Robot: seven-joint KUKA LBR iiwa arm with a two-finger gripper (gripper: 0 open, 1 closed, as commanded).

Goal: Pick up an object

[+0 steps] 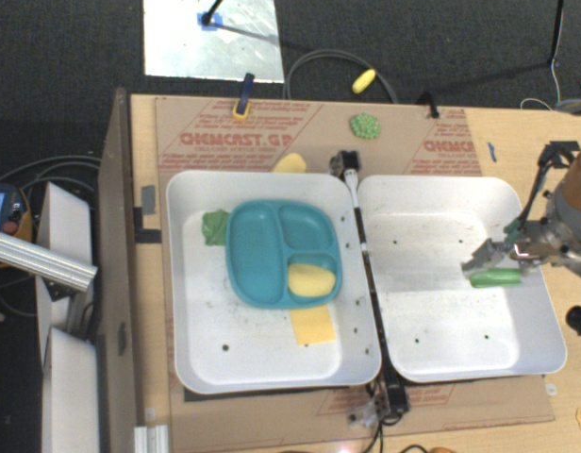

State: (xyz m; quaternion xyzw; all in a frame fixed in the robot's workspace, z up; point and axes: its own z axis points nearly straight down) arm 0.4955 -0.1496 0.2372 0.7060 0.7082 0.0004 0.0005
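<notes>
the bench carries 2 white bins side by side, the left bin [191, 347] and the right bin [441, 347]. in the left bin a teal divided plate [262, 253] sits near the middle, with a yellow lemon-shaped piece [311, 279] in its lower right compartment. a flat yellow square [314, 326] lies on the bin floor just below the plate, and a green leafy piece [215, 226] pokes out at the plate's left edge.

the arm reaches in from the right, and its gripper [493, 258] is down at the right side of the right bin. a small green stick-like object [496, 277] lies on the bin floor just under the gripper tip. whether the gripper is closed on it or not, i cannot tell; the tip is too small and blurred.

as a judgement, the reach is made and the pick itself is unconfirmed: the green object looks to rest on the floor, so a firm grasp and a lift are left.
</notes>
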